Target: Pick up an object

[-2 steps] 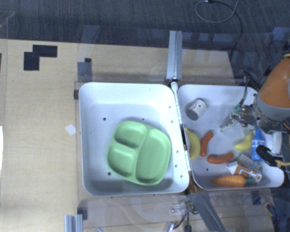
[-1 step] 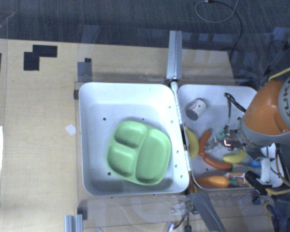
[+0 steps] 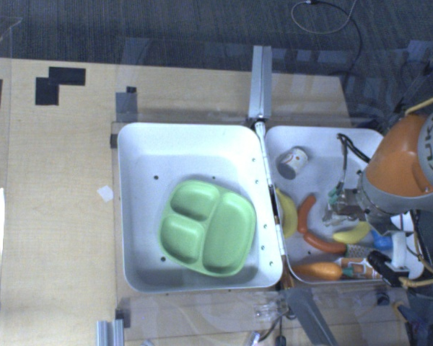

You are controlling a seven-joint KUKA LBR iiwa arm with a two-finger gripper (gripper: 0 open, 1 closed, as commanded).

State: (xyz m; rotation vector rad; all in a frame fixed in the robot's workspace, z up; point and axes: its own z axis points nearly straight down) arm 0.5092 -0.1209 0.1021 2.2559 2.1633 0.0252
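Left of the fingers, across the divider, the left bin [image 3: 133, 193] holds a green tray [image 3: 207, 226] with three compartments, lying tilted toward the bin's near right corner. Around the fingers spreads the right bin [image 3: 314, 139], where the arm [image 3: 408, 168], grey with an orange band, reaches in from the right. Its gripper [image 3: 344, 206] hangs low over the bin's middle, and whether its fingers are spread or closed cannot be told, since the metal parts blur together there. Just below and right of the fingers lies a yellow banana [image 3: 352, 232], close under the tips but not seen between them. Below and left of the fingers an orange-red sausage [image 3: 325, 243] lies slantwise, and a second red sausage [image 3: 305, 210] stands more upright just left of the fingers. Farther left, against the divider, rests a yellow piece [image 3: 288, 215]. Well below the fingers, by the near wall, lies a carrot [image 3: 319, 270], with a small printed packet [image 3: 359, 268] just right of it. Above and left of the fingers a grey cup [image 3: 292, 161] lies on its side.
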